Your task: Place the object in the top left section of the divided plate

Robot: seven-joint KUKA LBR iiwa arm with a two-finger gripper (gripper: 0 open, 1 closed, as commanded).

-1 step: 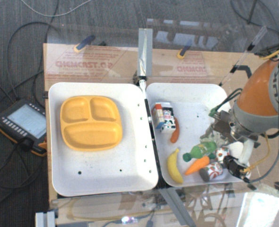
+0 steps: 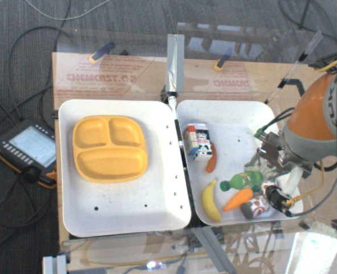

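Judging from largest to smallest, the arm (image 2: pixel 314 124) hangs over the right bin (image 2: pixel 231 110), the yellow divided plate (image 2: pixel 108 148) waits in the left bin (image 2: pixel 77 210), and the gripper (image 2: pixel 271 176), its state unclear, sits near the green bottle (image 2: pixel 244 181), so picking seems in hand and a firm grasp comes next.

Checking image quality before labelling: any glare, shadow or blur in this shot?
Camera view: bright, even light on the yellow divided plastic plate; clear-panel reflections streak the bottom edge; soft shadows beside the yellow banana and orange carrot; gripper area cluttered and slightly soft.
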